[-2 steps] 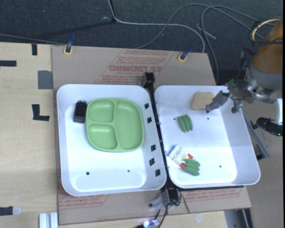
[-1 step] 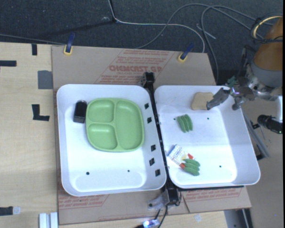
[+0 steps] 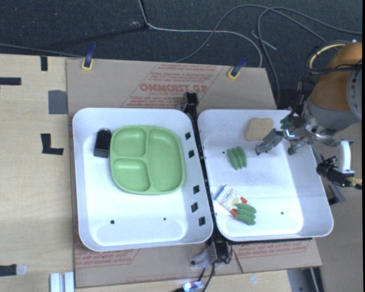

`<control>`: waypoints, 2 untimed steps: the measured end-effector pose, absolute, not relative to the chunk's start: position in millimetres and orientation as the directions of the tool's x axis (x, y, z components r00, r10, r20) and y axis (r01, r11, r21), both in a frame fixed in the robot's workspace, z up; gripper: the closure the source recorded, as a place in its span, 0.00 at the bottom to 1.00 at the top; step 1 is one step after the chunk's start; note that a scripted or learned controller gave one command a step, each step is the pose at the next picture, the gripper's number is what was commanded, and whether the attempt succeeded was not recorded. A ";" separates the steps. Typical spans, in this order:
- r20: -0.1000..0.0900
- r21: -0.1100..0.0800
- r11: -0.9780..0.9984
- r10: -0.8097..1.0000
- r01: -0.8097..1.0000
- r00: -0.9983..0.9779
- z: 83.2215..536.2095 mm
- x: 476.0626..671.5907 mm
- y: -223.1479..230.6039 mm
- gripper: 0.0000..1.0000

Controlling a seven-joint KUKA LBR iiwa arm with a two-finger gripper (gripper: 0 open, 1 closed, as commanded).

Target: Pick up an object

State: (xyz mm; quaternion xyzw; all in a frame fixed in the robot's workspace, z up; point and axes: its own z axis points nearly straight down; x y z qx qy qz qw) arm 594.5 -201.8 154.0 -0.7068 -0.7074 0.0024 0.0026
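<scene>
My gripper (image 3: 278, 143) hangs over the right bin's (image 3: 304, 221) upper right part, with its two fingers spread apart and nothing between them. A tan flat piece (image 3: 258, 128) lies just left of it near the bin's back wall. A green ribbed object (image 3: 236, 157) lies in the middle left of that bin. A small packet with red and green items (image 3: 237, 207) lies near the bin's front. In the left bin (image 3: 88, 181) sits a green divided plate (image 3: 148, 159) with a small black block (image 3: 102, 143) at its left.
The arm (image 3: 334, 96) enters from the right over the bin's right rim. A black divider (image 3: 198, 163) runs between the two bins. Cables (image 3: 243, 29) trail across the dark floor behind the bench. Brown cardboard (image 3: 164, 81) lies under both bins.
</scene>
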 end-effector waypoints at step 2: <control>-0.003 0.000 0.002 1.000 1.000 -0.002 84.6 595.7 -198.7 0.00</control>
